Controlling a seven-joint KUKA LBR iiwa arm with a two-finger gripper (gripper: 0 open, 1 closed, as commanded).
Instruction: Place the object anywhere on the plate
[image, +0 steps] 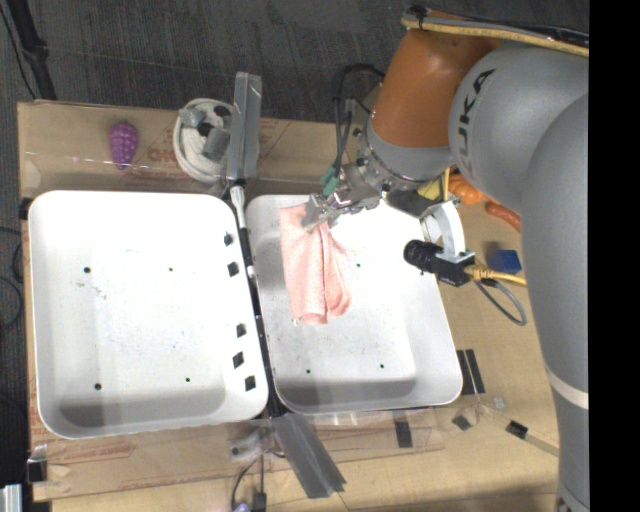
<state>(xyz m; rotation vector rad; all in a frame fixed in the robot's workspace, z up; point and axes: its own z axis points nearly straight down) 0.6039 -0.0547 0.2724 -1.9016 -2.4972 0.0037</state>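
Pink cloth (318, 272) hanging from the tool (326, 210), pinched at its top corner over the right bin (425, 340). Purple grape bunch (123, 143) and white rope coil (200, 140) behind the left bin (60, 300) on the tabletop (70, 125).

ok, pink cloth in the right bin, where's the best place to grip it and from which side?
Probably the bunched top corner of the pink cloth, beside the gripper, coming straight down from above. The cloth narrows and gathers there; lower down it seems to lie flat on the right bin, harder to pinch.

Bright even overhead light, white bins (130, 300) near blown out with mild glare, soft shadows along their near walls, overall slightly soft and grainy
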